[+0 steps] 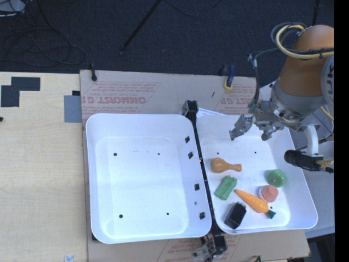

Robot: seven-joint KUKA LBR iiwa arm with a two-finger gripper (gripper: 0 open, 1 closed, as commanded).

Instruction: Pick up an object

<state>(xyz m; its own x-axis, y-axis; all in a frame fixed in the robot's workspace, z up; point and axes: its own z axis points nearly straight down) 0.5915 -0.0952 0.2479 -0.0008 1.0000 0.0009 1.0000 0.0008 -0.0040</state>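
The gripper (253,130) hangs over the far part of the right bin (297,214), its two grey metal fingers spread apart with nothing between them. One fingertip points down-left near the bin's back wall, the other sits to its right. Above it the wrist is a blocky grey housing, and above that the smooth orange band (311,59) curves round the arm, with a yellow cable looped at the top.

Nearest the camera in the right bin lies a small black block (235,215) with rounded corners, matte, tilted against the front wall. Just beyond it a toy carrot (252,200) lies slantwise, a smooth orange cone with a dark green tip at its right end. Beside the carrot's thick end is a ribbed green piece (225,188), oblong and plastic-looking. To the right sit a pinkish round piece (269,193) and a glossy green rounded one (276,177), close together. Farther back lies an orange-tan toy shaped like a drumstick (224,166), bulbous at the left and narrowing to the right.

All these things lie nearer the camera than the gripper, and below it; the drumstick is the closest to the fingers, well clear of them.

The left bin (101,130) is a shallow white plastic tray with rounded corners, resting on printed brown cardboard (136,94)
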